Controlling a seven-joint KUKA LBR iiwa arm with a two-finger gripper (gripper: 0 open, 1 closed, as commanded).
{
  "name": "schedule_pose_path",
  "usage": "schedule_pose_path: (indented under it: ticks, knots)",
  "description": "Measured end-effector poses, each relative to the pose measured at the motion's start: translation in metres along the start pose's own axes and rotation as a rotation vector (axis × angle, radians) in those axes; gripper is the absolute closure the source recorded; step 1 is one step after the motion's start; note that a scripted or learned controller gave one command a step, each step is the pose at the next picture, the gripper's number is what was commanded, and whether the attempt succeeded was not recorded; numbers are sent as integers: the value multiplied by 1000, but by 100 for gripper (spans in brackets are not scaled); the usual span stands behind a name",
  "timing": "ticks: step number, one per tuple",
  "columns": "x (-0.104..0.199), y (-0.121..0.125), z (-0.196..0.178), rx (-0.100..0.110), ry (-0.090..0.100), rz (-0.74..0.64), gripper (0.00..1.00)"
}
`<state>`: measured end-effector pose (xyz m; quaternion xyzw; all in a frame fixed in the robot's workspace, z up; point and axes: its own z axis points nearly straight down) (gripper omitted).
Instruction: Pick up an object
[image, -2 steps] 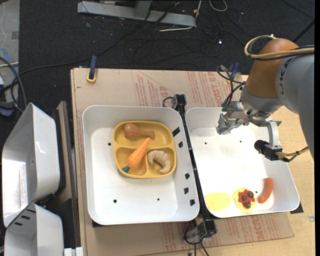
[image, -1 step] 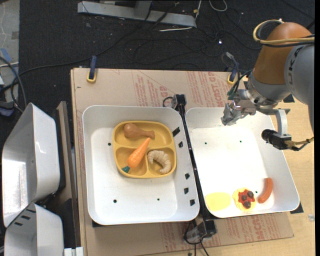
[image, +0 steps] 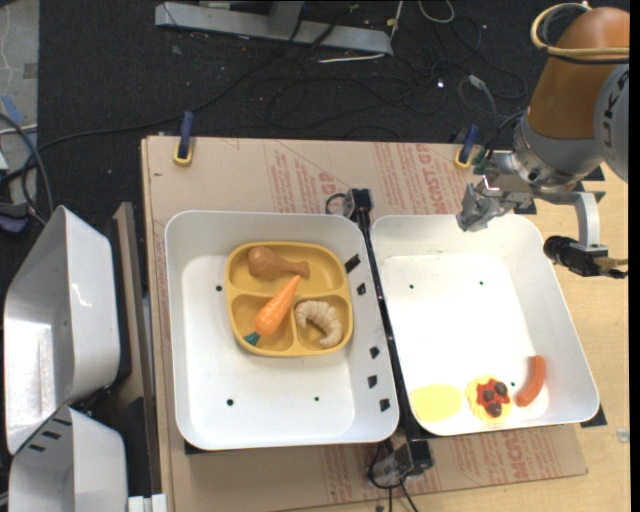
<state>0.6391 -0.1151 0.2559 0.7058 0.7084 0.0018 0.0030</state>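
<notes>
You're looking down on two white bins sitting side by side on the surface (image: 300, 170), w/ the arm (image: 575, 90) reaching in from the right. Its gripper (image: 478, 215) is hanging over the far edge of the right bin (image: 470, 300), near that bin's top-left corner, well apart from anything it could pick. You can't tell how the jaws are standing; they're too small and dark against the rim to read, and nothing is showing between them.

In the right bin, the things are lying along the near edge: a flat yellow disc (image: 436, 402), then just beside it a small round pizza (image: 490, 396) w/ dark and red bits on top, then a sausage (image: 531, 381) tilting up toward the right wall, near the pizza.

The left bin (image: 200, 380) is holding a yellow divided plate (image: 240, 265) in its upper middle. On the plate, a brown chicken leg (image: 277, 264) is lying in the far compartment, an orange carrot (image: 277, 306) is lying on a slant across the divider w/ its green end toward the near left, and a pale shrimp (image: 320, 320) is curling in the near-right compartment.

A row of black clips is running btw the two bins.
</notes>
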Motion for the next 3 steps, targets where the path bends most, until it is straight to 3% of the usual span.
schedule_pose_path:
  ticks: [3]
  knots:
    - [175,-5,7,7,3,-5,100]
